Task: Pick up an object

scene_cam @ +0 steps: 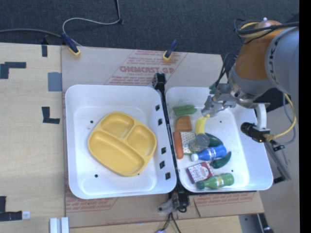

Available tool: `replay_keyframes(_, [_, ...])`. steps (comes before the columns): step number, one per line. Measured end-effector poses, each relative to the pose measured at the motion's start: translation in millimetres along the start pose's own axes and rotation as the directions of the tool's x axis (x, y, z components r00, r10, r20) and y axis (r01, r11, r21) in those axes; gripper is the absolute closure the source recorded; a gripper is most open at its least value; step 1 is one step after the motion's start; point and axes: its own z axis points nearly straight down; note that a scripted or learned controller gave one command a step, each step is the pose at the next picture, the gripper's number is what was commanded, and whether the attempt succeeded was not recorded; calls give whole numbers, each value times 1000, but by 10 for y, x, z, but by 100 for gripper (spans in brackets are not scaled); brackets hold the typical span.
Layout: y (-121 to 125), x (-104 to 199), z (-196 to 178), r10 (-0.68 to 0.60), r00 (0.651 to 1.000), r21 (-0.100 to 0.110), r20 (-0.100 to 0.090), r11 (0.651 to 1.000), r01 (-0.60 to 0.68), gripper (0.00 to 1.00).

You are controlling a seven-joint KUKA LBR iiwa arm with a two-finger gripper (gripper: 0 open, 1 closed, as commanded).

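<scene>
We see the metal end effector [210,108] poised over the right bin [252,171], just above a smooth yellow banana-shaped piece [200,125]; we cannot tell its grip state. Glossy plastic toys cluster there: a blue bottle [210,154], a green bottle [216,181]. A moulded yellow compartment plate [121,142] lies in the left bin [77,110].
</scene>
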Motion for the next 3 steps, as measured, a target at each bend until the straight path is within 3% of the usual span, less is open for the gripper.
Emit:
replay_keyframes(1, [-345,156,-563,1,1000,0,0,1000,-1,100])
replay_keyframes(2, [-347,156,-558,1,1000,1,0,1000,-1,0])
replay_keyframes(3, [-256,35,859,2,1000,3,0,1000,-2,0])
